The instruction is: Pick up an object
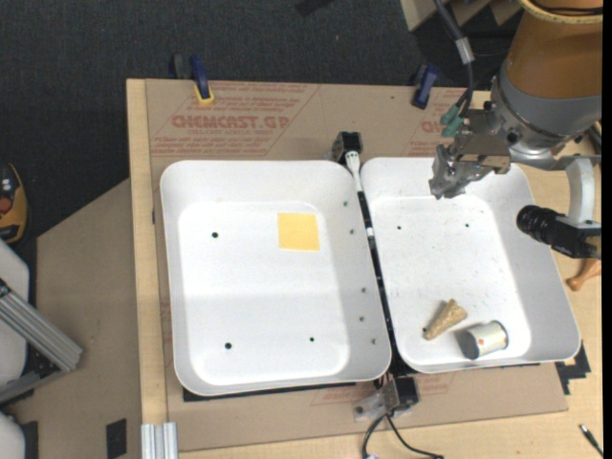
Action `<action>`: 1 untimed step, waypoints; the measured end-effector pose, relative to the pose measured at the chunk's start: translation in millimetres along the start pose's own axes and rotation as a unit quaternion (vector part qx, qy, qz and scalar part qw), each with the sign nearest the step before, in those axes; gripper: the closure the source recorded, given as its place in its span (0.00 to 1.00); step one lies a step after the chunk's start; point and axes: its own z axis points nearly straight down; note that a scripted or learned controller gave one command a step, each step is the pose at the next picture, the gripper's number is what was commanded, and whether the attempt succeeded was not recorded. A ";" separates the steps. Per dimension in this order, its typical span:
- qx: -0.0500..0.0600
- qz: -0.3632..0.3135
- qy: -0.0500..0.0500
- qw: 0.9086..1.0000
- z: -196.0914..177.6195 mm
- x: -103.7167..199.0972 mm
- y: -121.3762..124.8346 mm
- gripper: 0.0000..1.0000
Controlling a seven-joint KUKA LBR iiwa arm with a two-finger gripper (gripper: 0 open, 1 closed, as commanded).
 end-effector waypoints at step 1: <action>0.001 0.000 -0.001 1.000 115.1 73.1 23.4 1.00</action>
